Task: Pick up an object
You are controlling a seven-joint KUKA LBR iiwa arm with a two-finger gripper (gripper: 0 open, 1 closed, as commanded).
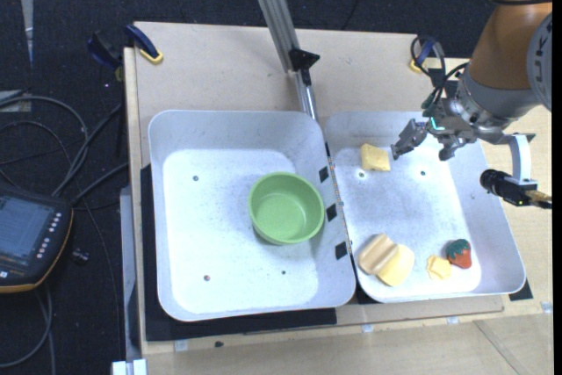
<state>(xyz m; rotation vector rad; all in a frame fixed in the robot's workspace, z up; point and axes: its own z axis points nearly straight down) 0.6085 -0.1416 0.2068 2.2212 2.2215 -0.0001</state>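
Bench seen from above at a slant, bearing two shallow white bins side by side. The left bin [176, 189] holds a green bowl [285, 207], upright, near its right wall. The right bin [492, 224] holds several small pieces: a pale yellow block [376, 158] near its upper left corner, a larger pale yellow lump [386, 259] low on its left side, and at the lower right a small yellow piece [438, 268] just beside a red strawberry-like toy [459, 253].

The arm, grey with an orange band, reaches in from the right edge and hangs over the upper part of the right bin. Its claw [430, 136] points down and to the left, with two dark fingers spread apart and nothing visible between them. One fingertip [406, 141] sits near the pale yellow block, to that block's right, but a gap of white bin floor shows between them, so they appear apart rather than touching.

As a judgement, the task looks barely begun: every piece lies on the bin floor and none is lifted. The pale yellow block is the nearest candidate. What seems left is to bring the claw over one piece, lower it, close on it and raise it clear of the bin.
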